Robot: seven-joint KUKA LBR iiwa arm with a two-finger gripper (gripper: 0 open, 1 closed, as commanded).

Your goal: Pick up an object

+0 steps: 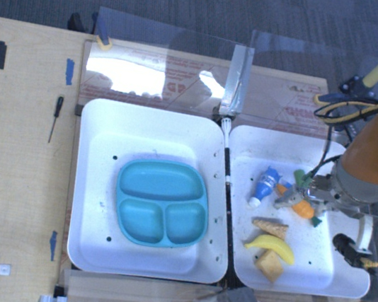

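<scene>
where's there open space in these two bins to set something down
Left bin: bare floor around the blue tray, widest along the back. Right bin: back strip and front right corner. Crowded mid-bin around the gripper, bottle, banana.

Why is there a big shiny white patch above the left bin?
In the camera view, that patch is glare: light bouncing off the clear panel behind the left bin. The blue tray looks sharp; the small things near the hand are a bit blurry.

Bare floor lies open along the right bin's (350,281) upper and right sides, while a bottle (265,184), banana (272,247) and small toys (303,207) crowd its middle and lower left.
</scene>
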